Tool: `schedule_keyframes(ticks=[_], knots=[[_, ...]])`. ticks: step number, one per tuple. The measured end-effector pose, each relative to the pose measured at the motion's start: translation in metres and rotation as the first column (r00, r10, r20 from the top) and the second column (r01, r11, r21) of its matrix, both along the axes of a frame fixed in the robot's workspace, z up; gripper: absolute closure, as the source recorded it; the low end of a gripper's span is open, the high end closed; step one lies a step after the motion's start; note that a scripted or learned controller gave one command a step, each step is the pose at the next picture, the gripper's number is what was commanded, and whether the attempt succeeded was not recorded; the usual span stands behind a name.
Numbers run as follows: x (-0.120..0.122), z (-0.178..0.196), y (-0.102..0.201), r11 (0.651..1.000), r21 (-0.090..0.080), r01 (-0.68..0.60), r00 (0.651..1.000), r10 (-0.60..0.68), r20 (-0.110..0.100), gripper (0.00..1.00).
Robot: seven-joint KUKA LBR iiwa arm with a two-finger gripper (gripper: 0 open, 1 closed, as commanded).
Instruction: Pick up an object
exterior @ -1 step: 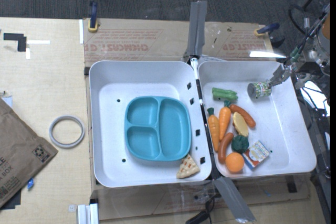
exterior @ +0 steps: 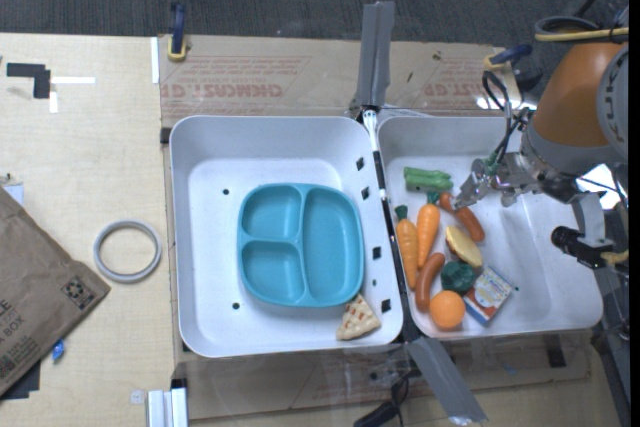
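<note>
Right shallow white plastic bin (exterior: pixel 560 310) holds the pile of toy food along its 9 o'clock wall: green plastic vegetable piece (exterior: pixel 428 179), two orange plastic carrots (exterior: pixel 427 231), red sausage (exterior: pixel 430 279), tan potato-like slice (exterior: pixel 463 244), dark green lump (exterior: pixel 461 275), round orange fruit (exterior: pixel 447 310), small printed carton (exterior: pixel 489 295). Claw (exterior: pixel 476 187) hangs at the pile's 1 o'clock, near a reddish-orange oblong piece (exterior: pixel 469 223); cannot tell how far open the claw is, nothing visibly held. Likely step: descend for a grasp. Best bet is an outlying piece like the carton or the green vegetable piece, since the carrots lie touching each other and tight to the wall. Open room lies at 3 o'clock in that bin. Left white bin (exterior: pixel 200 245) carries a teal three-compartment plastic plate (exterior: pixel 300 245) and a tan waffle-pattern wedge (exterior: pixel 358 320) at its 5 o'clock corner. Grey tape ring (exterior: pixel 127 249) sits on the tabletop (exterior: pixel 80 145), well apart.
</note>
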State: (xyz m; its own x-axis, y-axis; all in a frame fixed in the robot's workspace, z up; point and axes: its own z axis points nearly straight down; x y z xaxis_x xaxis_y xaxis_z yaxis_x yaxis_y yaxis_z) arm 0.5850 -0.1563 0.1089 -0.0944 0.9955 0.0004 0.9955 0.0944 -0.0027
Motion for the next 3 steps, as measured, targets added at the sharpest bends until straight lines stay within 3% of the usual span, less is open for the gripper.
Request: schedule_keyframes(ticks=[1,2,3], knots=[[-0.020,-0.017,0.056,1.000,-0.001,-0.030,1.000,0.030,0.002,0.00],[-0.020,-0.008,0.054,1.000,-0.001,-0.026,1.000,0.026,0.002,1.00],[-0.028,0.098,0.097,0.994,-0.001,0.111,0.994,-0.111,0.002,1.00]])
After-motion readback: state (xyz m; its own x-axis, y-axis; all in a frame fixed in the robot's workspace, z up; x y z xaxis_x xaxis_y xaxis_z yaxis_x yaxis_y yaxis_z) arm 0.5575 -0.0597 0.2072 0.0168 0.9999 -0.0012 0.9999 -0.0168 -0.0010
